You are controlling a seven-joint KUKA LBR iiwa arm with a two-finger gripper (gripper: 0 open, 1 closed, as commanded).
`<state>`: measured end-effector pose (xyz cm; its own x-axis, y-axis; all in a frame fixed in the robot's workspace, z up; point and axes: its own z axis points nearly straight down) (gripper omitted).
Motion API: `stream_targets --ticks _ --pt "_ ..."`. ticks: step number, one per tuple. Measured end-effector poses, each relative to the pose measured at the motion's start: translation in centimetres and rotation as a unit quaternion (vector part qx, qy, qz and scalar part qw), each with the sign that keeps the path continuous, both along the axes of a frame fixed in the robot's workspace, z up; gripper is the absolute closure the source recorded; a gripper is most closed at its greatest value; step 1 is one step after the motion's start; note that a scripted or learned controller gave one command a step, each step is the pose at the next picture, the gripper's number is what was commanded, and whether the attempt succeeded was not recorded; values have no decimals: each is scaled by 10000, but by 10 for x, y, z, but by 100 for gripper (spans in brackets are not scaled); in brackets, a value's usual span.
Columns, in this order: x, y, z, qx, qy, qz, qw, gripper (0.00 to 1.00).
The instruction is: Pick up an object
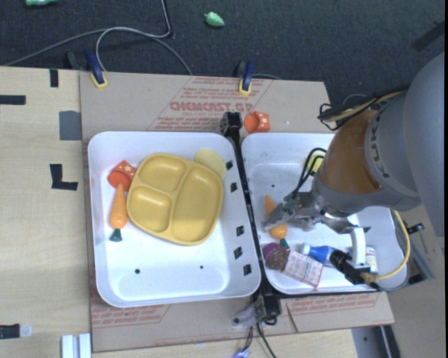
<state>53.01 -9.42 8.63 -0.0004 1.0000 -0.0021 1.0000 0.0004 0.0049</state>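
My gripper (278, 216) hangs low over the left part of the right bin (284, 151), on the end of the grey arm with its orange band (349, 159). A small orange piece (269, 202) lies just above-left of the gripper tip, and another orange piece (279, 232) lies just below it. Nearer the front of the bin lie a dark maroon object (275, 256), a pale packet (305, 270), a blue bottle (325, 254) and a white bottle with a red label (366, 256). The arm hides the bin's right middle.
The left bin (164, 286) holds a yellow divided plate (175, 198), a toy carrot (118, 209), a red piece (122, 173) and a pale round piece (209, 159). An orange object (257, 122) sits on the cardboard behind the bins. Clamps and cables run along the back edge.
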Motion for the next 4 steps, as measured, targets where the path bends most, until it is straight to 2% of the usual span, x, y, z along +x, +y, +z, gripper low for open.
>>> stream_targets --ticks 1,2,4 --pt "78 1 0 2 2 9 10000 0" --pt "44 -4 8 6 35 0 10000 0" --pt "29 -2 0 0 -8 8 10000 0"
